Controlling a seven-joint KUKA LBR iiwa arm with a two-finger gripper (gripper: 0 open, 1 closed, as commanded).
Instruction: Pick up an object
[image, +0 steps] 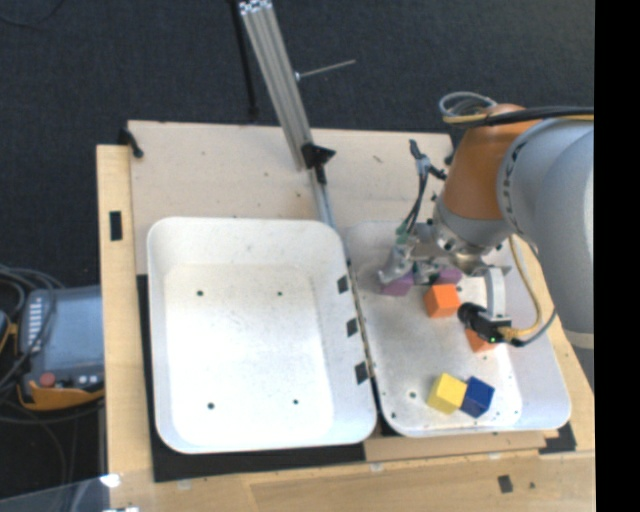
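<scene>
My gripper (408, 266) hangs low over the back part of the right bin (540, 400), under the grey arm with its orange band (478, 180). A purple block (399, 286) lies right beneath it, partly covered by it. Just to the right sits an orange block (442, 300), and a second orange piece (481, 339) lies further right, half hidden by a black cable. Near the bin's front edge a yellow block (448, 392) and a blue block (479, 397) touch each other.
The left bin (250, 330) lies beside the right one, with a narrow gap and black clips between them. A slanted aluminium rail (285, 90) rises behind the bins. A control pendant (55, 345) sits off the bench at the left.
</scene>
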